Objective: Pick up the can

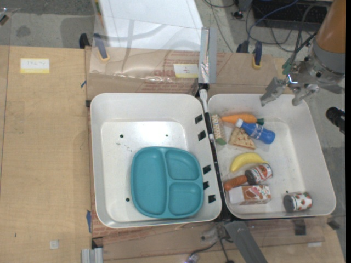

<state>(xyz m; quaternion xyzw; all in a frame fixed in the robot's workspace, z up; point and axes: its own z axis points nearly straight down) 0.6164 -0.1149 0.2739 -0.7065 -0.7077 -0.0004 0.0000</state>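
Note:
A small can [298, 201] with a red and white label lies on its side in the near right corner of the right bin [318, 147]. A second red can [259, 172] lies near the bin's middle, just below a banana [246, 160]. My gripper [285, 95] hangs over the bin's far rim at the upper right, well away from both cans. Its two fingers [270, 95] are spread open with nothing between them.
The right bin also holds a carrot [239, 118], a blue bottle [256, 131], a wedge of toy pizza [241, 140], an orange bottle [236, 182] and a red-labelled packet [250, 194]. A teal divided plate [166, 182] lies in the left bin [104, 147].

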